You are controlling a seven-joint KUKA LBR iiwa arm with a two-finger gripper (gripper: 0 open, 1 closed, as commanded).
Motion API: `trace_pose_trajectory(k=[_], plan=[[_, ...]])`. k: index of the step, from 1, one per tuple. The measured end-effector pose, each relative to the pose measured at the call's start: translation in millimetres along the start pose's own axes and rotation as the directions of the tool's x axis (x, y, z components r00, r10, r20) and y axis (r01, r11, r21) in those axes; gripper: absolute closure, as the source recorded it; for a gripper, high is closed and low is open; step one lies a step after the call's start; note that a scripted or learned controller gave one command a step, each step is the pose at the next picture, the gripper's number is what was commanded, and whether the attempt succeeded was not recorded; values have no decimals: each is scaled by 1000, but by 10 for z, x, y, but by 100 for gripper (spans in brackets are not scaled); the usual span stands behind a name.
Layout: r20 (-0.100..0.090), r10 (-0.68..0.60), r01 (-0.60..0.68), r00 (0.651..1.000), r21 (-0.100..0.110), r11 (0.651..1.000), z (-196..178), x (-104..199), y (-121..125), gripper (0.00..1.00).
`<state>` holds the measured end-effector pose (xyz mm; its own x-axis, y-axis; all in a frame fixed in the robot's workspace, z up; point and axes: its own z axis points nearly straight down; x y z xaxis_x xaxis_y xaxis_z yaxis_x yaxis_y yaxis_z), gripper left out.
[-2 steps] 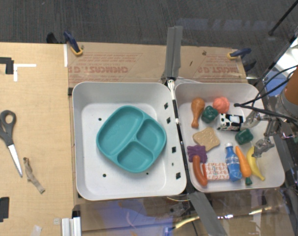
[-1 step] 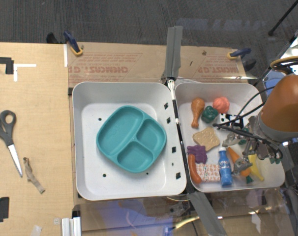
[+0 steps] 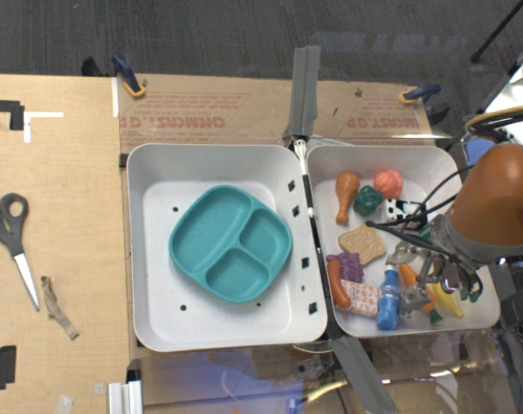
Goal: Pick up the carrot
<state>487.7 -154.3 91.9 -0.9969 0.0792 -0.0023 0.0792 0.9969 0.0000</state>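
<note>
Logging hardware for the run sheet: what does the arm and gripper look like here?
The arm shows a rounded orange band over a grey wrist section. Thin black cables run across it toward the bin. The gripper is a small metallic grey assembly with slim fingers.

Gripper [image 3: 436,276] low over carrot [image 3: 407,274], apparently touching

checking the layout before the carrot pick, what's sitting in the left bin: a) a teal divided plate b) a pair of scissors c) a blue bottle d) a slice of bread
a, the teal divided plate lies alone in the left bin, while the scissors rest on the bench outside it and the blue bottle and bread slice are in the right bin.
</note>
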Motion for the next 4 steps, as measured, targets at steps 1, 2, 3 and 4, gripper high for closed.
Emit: trace_pose_trajectory(k=[1,2,3,4], plan=[[6,-4,4,1000,3,1000,-99,-27,-5,100],[0,-81,81,997,-1,997,-998,174,1097,100],[-1,-235,235,972,0,972,-2152,-336,468,100],[-1,-577,577,817,-2,817,-1330,-53,484,100]])
